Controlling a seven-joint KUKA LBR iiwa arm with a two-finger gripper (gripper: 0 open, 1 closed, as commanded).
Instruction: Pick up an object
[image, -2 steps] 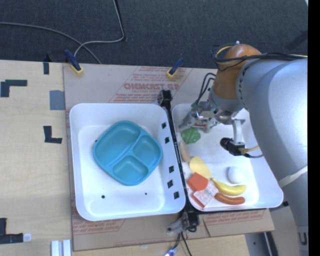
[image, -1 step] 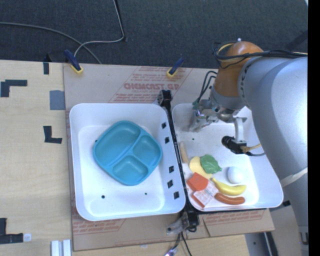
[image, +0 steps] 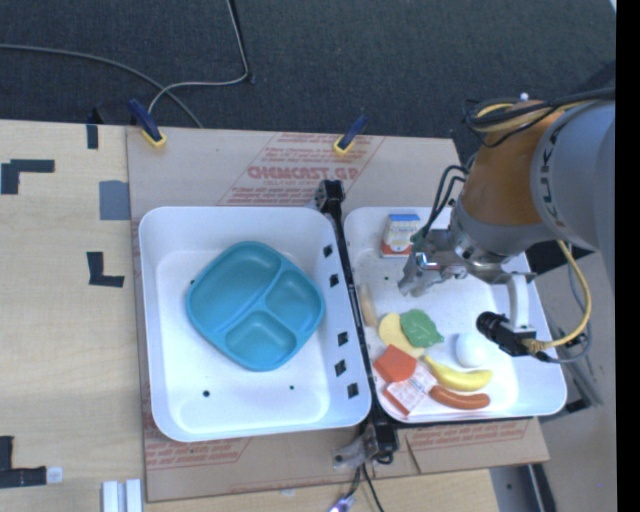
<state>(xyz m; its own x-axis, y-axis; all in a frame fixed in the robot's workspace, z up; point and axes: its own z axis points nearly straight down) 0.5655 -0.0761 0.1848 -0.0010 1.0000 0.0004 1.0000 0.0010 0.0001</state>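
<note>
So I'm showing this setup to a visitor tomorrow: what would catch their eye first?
Probably the blue divided plate, lying alone in the left bin. Next, the grey arm with its orange band, reaching in from the right, its gripper over the right bin. Below it lies a cluster of toy food, including a banana and a sausage.

Mounted above the table (image: 60, 300), fixed, looking down at a slant. Far enough back to take in both white bins whole: left bin (image: 160, 330) near centre, right bin (image: 545, 400) toward the right side. Dark floor (image: 350, 60) beyond the table's far edge across the top. Arm (image: 545, 180) entering from the right, over the right bin's far right corner.
</note>
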